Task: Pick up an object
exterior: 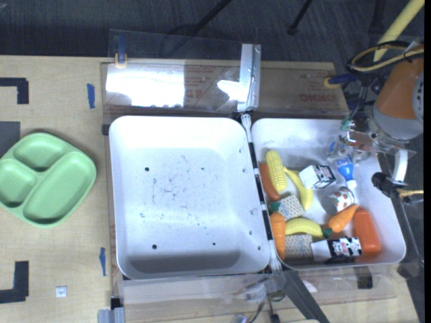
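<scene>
I see the toy foods heaped in the lower right of the frame: a corn cob (273, 169) and a banana (298, 187) lying lengthwise side by side, a second banana (303, 227) flat below them, an orange carrot (343, 216) tilted, an orange-red bottle (367, 233) upright-lying at far right, a small cow-print carton (345, 248) beside it.

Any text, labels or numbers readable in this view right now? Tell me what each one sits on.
Red print on the cardboard behind the bins: too blurred to read.
Label on the small white carton: too small to read.
Black-and-white carton: pattern, no legible words.
Nothing else carries text.
</scene>
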